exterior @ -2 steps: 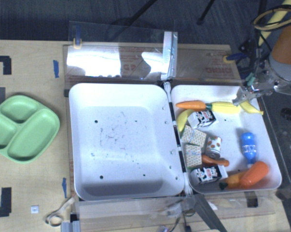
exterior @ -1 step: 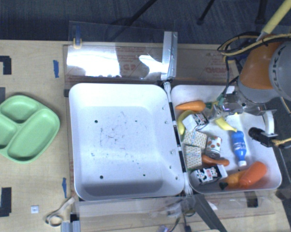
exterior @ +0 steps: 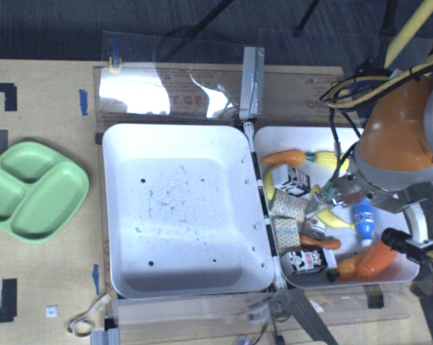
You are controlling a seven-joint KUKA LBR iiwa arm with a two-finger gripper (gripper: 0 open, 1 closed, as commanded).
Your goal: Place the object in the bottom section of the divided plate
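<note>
The arm (exterior: 396,131) reaches in from the right and hangs over the right bin (exterior: 388,282), its orange band covering much of that bin's far side. The gripper (exterior: 329,192) is down among the clutter, and whether it is open, closed or holding anything I cannot tell: its tip is lost against the objects around it.

The right bin is crowded. An orange carrot-like piece (exterior: 283,157) lies near the top, a yellow banana-like shape (exterior: 268,185) curves along the left wall, and black-and-white patterned cartons (exterior: 295,182) sit beside speckled tan blocks (exterior: 286,218). A blue and white bottle (exterior: 364,220) stands near the arm, with another orange object (exterior: 374,261) at the bottom right, partly cut by a black part of the arm.

The left bin (exterior: 180,207) shows scuffed white floor.

The green divided plate (exterior: 35,190) sits on the counter (exterior: 44,85) at far left, well apart from both bins.
</note>
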